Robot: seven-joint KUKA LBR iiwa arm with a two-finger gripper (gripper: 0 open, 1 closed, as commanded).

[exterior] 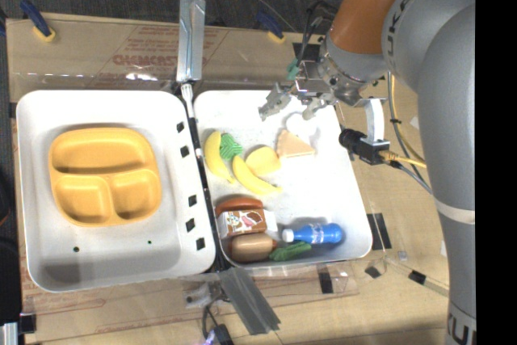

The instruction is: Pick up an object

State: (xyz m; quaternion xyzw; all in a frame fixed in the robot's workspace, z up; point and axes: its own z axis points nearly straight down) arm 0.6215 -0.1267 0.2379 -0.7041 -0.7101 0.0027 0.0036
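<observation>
Two shallow white bins: the left bin (32, 174) holds one yellow divided plastic tray (103, 174), the right bin (355, 210) two yellow bananas (242, 172) and one blue bottle (317, 234), under the open, empty metal gripper (291, 103).

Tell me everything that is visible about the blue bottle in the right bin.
The blue bottle lies on its side near the front edge of the right bin. It looks like plastic, with a white cap pointing left and a pale label on its body. Its cap end meets the green vegetable and sits close to the brown toy. The pincer is apart from it.
</observation>
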